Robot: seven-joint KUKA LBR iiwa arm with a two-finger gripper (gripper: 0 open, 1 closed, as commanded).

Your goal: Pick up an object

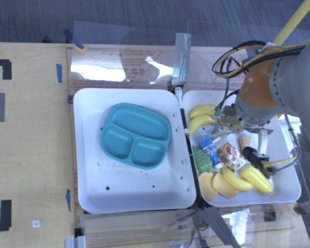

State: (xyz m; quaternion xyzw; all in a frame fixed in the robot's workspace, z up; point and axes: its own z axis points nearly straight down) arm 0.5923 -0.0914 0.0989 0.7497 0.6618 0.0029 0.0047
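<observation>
Two shallow white bins sit side by side on the wooden table. The left bin holds a teal divided plate with three compartments, lying flat and slightly rotated near the bin's middle. The right bin holds a crowd of small things: two yellow bananas at its upper left against the dividing wall, a green item just below them, a blue-and-white packet beside that, a small printed carton (brown and white, tilted) near the centre, two orange-yellow rounded pieces at the lower left, and another pair of bananas along the lower edge.

The grey arm, with its orange band, reaches in from the right and hangs over the right bin. The pincer points down above the heap, just right of the upper bananas and above the carton. Whether it is spread or closed cannot be told; nothing is seen gripped in it.
</observation>
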